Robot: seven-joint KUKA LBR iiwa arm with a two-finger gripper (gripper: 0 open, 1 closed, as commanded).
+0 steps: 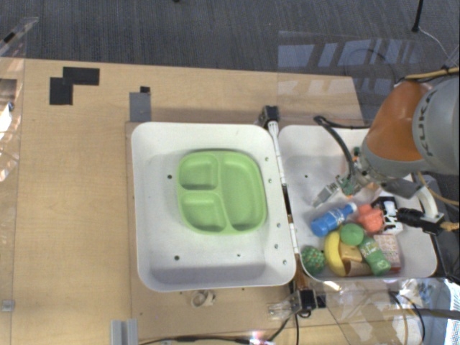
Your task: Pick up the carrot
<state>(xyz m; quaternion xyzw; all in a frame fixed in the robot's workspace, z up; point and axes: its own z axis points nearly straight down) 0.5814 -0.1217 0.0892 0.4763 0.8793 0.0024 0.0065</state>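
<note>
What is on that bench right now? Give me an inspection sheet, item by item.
Surface: wooden bench with black tape marks; left bin, right bin.
Job's things: orange-pink piece, likely the carrot, lying in the right bin's toy pile.
Clutter: green divided plate in the left bin; blue bottle, banana, green box.
Grippers: tool over the right bin, beside the blue bottle; grip unclear.
Cables: black cable to the wrist.
Surroundings: grey carpet.
</note>
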